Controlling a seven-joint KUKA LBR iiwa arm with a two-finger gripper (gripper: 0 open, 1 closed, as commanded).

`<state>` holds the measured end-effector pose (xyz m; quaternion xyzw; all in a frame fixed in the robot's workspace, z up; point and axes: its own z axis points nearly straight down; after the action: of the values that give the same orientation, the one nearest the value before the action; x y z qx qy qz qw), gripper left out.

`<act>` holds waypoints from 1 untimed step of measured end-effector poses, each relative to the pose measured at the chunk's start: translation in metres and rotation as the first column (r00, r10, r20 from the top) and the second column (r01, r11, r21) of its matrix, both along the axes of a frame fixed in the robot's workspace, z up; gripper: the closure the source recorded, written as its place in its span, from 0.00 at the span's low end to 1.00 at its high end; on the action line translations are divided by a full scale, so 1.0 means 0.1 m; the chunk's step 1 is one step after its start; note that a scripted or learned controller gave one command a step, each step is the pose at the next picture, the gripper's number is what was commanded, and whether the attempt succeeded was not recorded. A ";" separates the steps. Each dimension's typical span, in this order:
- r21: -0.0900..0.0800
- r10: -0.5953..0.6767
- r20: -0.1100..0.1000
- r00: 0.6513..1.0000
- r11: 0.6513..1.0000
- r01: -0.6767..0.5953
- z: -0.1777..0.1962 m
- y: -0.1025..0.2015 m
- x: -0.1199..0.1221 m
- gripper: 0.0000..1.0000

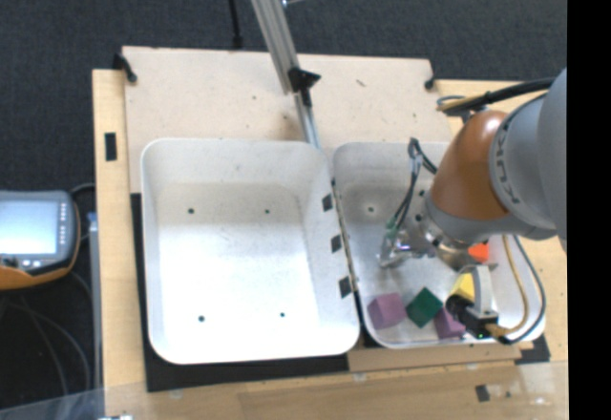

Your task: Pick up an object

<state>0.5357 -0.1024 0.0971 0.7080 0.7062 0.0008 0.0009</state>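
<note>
arm (506, 170) hides right bin's (358, 218) far side | orange object (479, 254) part-hidden

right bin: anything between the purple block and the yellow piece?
Yes. In the camera view, a green block sits between the purple block and the yellow piece, near the right bin's front wall.

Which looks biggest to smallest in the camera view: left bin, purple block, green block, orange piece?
1. left bin, largest by far
2. purple block
3. green block, close to the purple one, so that order is unsure
4. orange piece, smallest, though the arm partly hides it
</note>
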 end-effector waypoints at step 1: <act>-0.002 0.006 0.004 1.000 1.000 -0.006 0.01 -0.13 0.57 1.00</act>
<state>0.5932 -0.1151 0.0978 0.7059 0.7083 0.0017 0.0031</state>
